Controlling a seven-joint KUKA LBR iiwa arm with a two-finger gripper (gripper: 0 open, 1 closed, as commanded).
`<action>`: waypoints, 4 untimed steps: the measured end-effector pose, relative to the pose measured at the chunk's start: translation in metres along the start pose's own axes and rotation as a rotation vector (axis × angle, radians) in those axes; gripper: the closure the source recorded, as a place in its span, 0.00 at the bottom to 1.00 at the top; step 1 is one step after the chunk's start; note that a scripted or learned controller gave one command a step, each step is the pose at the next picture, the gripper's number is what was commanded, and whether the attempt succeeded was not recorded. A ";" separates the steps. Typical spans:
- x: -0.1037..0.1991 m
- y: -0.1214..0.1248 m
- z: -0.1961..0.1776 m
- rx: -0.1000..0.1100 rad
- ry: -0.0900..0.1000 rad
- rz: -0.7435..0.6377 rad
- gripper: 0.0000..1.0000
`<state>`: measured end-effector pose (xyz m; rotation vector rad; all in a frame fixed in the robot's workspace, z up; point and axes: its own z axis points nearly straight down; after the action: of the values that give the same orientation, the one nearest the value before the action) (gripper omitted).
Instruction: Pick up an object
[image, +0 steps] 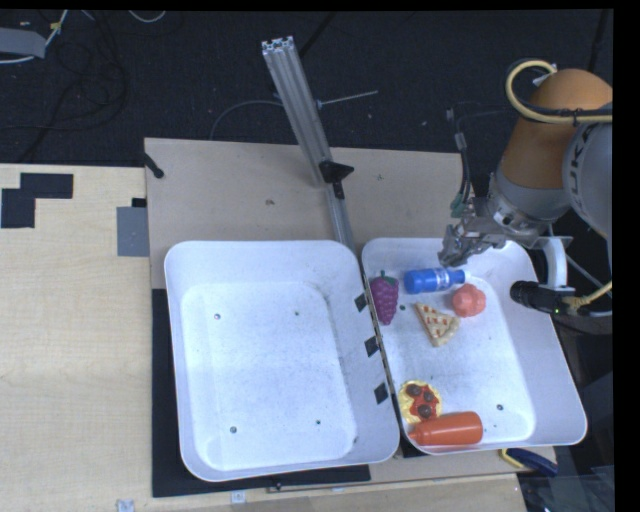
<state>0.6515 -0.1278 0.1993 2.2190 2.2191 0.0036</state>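
The right bin (530, 400) holds several toy items. A blue bottle (433, 279) lies on its side near the back, with a purple grape bunch (384, 297) to its left by the bin wall. A red tomato (468, 299) and a pizza slice (437, 323) sit just in front of the bottle. A yellow toy with dark spots (419, 399) and a red-orange sausage (446, 429) lie at the front. My gripper (462, 244) hangs over the back edge of the right bin, just above and right of the blue bottle, with nothing seen between its fingers.
The left bin (260, 360) stands beside the right one, with black clips along the shared wall. A metal rail (305, 110) slants across the bench behind the bins. The grey arm with its orange band (555, 110) and cables fills the upper right.
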 end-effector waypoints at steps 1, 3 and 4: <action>-0.003 0.004 -0.062 -0.001 0.000 0.000 1.00; 0.068 -0.053 -0.043 0.005 0.001 -0.002 1.00; 0.121 -0.078 -0.035 0.005 0.002 -0.003 1.00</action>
<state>0.5735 -0.0063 0.2335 2.2194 2.2257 -0.0003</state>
